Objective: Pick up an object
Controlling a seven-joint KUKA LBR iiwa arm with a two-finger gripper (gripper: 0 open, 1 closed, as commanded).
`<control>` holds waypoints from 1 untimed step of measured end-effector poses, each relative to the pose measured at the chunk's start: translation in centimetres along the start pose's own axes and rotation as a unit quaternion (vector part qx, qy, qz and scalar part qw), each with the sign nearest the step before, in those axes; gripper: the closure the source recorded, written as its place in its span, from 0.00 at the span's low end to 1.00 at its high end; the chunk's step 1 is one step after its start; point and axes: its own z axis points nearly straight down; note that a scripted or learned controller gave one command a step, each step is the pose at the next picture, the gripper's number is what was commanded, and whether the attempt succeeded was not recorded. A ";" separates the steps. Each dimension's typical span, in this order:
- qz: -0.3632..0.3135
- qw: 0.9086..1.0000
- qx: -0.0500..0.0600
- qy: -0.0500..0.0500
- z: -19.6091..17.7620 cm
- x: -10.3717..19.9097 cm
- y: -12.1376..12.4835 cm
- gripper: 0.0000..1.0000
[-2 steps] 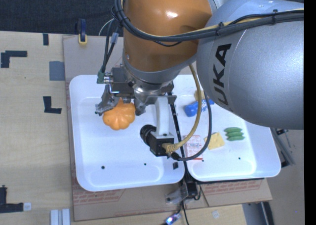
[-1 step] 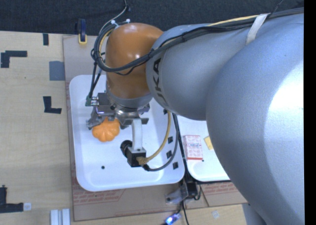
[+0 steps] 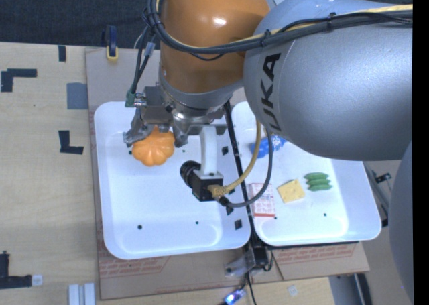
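At the near edge of the desk (image 3: 40,216), the two white bins sit side by side. The right bin (image 3: 315,236) holds a yellow wedge (image 3: 291,191) and a green pod (image 3: 318,181), well apart from the work. Farther in, toward the back of the left bin (image 3: 161,243), lies the orange pumpkin toy (image 3: 153,151). The gripper (image 3: 155,137) sits over it, its fingers (image 3: 132,138) pressed against the toy's upper flanks on either side, so it looks clasped. The hold seems high on a rounded, ribbed body, which could squirt out. A slow, straight-up lift, without swinging toward the bin wall, looks like the best way to keep it seated.
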 end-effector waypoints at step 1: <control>0.003 1.000 0.010 -0.005 6.0 -4.4 -2.8 1.00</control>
